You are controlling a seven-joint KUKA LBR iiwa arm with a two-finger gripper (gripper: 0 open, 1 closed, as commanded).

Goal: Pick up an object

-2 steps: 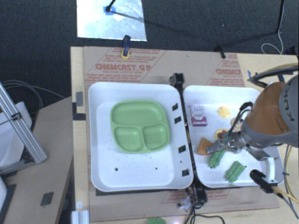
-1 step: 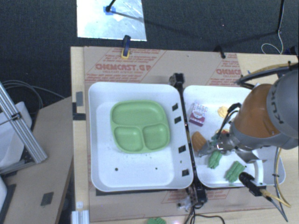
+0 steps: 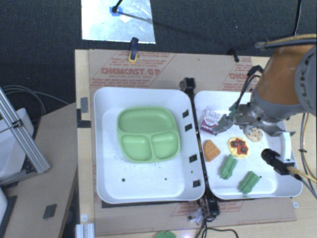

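Note:
My gripper [image 3: 227,121] hangs low over the right bin [image 3: 277,185], reaching in from the right. Its tip is right beside a purple and white packet [image 3: 211,119] at the bin's back left, close to touching it. Below the gripper lie a yellow disc with red topping [image 3: 238,147], a speckled cookie [image 3: 255,133] and an orange nugget [image 3: 211,150]. Two green vegetable pieces [image 3: 228,166] [image 3: 248,181] lie toward the bin's front. I see nothing lifted off the bin floor.
The left bin [image 3: 106,182] holds a green divided plate [image 3: 147,134]. A black hinge strip with clips [image 3: 194,133] runs between the two bins. The grey and orange arm [image 3: 287,78] covers the right bin's back right corner.

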